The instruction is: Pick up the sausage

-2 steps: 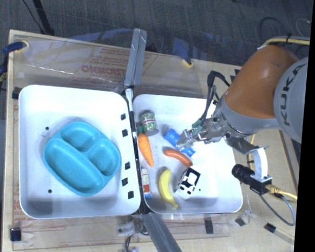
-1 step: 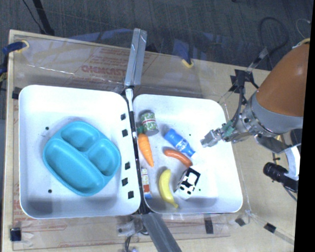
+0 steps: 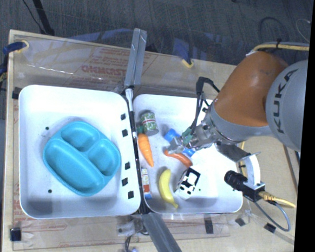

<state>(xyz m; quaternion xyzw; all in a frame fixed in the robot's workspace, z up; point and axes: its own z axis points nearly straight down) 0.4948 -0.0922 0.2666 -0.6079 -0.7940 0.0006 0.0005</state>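
Note:
The sausage (image 3: 179, 157), a short red-orange link, lies in the middle of the right bin (image 3: 167, 102). My gripper (image 3: 184, 147) hangs down from the grey and orange arm directly over the sausage's upper side, very close to it or touching it. A small blue object (image 3: 171, 135) sits just left of the gripper. The wrist body hides part of the bin floor behind the gripper.
In the right bin, a carrot (image 3: 146, 149) and a small can (image 3: 148, 122) lie on the left, a banana (image 3: 167, 187) at the front, and a black-and-white cube (image 3: 189, 181) beside it. The left bin (image 3: 67, 96) holds a blue divided plate (image 3: 81, 157).

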